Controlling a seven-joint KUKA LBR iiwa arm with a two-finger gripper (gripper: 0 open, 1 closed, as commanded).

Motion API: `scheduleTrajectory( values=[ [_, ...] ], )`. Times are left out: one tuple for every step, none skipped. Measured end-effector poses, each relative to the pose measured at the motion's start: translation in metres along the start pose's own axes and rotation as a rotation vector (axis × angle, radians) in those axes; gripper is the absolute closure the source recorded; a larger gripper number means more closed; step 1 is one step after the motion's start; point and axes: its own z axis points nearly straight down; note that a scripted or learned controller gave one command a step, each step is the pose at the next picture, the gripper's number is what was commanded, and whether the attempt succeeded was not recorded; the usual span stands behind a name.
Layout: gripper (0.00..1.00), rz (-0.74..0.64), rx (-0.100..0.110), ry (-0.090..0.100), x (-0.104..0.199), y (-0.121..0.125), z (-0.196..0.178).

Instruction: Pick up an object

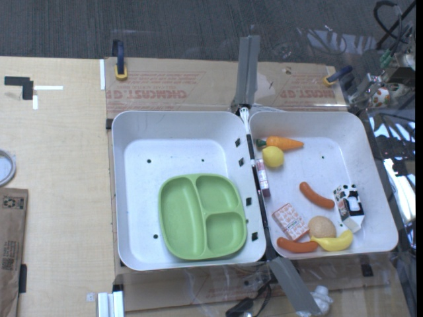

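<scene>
The right bin [367, 144] holds several toy foods. An orange carrot [284, 143] lies at its far left, with a yellow lemon [272, 156] just in front of it. A red-brown sausage [316, 195] lies near the middle. A black-and-white milk carton [348, 207] lies by the right wall. Along the near edge are a pink patterned box [290, 220], a tan bread roll [322, 226], a yellow banana [334, 242] and an orange-red sausage [297, 246]. A thin pink tube [263, 177] rests against the left wall.
A green three-compartment plate [201, 215] lies in the left bin [129, 170]. A grey post [248, 68] rises behind the seam between the bins. Cables and equipment [386, 58] crowd the top right. A tape roll [4, 169] and brown bag [10, 243] sit at far left.
</scene>
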Motion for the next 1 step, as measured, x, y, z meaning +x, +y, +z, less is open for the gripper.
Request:
scheduleTrajectory(
  values=[
    [0.00, -0.030, 0.001, 0.001, 0.0407, -0.0105, 0.1210]
  ],
)
